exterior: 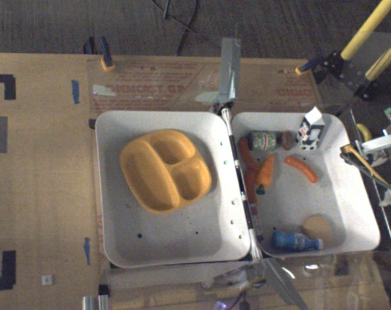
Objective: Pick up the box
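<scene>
box (309,129) upright in right bin's (357,192) far corner

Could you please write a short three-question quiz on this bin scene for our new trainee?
1. True or false: the yellow divided plate lies in the left bin.
2. Which lies nearest the box? A) blue bottle B) green can C) carrot
3. Fill in: the box stands in the right bin's far ____ corner.

Key: 1 true; 2 B; 3 right.
</scene>
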{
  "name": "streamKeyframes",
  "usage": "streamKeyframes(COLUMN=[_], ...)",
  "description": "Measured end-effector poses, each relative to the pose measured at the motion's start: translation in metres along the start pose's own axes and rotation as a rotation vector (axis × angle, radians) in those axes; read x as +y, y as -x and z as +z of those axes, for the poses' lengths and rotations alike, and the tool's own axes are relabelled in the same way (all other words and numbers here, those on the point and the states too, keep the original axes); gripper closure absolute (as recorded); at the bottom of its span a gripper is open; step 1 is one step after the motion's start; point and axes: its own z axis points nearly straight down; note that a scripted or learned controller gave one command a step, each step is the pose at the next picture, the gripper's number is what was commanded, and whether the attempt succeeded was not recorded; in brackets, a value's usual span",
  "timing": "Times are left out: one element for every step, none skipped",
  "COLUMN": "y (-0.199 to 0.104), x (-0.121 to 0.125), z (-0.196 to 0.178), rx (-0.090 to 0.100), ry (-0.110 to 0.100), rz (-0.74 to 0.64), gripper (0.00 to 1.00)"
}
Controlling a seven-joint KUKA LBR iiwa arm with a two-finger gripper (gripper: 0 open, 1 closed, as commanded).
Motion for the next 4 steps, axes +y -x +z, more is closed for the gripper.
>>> streamKeyframes(y=[-0.002, -0.029, -0.109, -0.171], x=[-0.115, -0.099, -0.098, -0.058], z=[0.082, 0.076, 0.144, -0.045], rx=[-0.001, 0.001, 0.007, 0.002], ry=[-0.001, 0.001, 0.004, 0.002], rz=[0.043, 0.003, 0.036, -0.087], gripper=[0.00, 0.00, 0.00, 0.00])
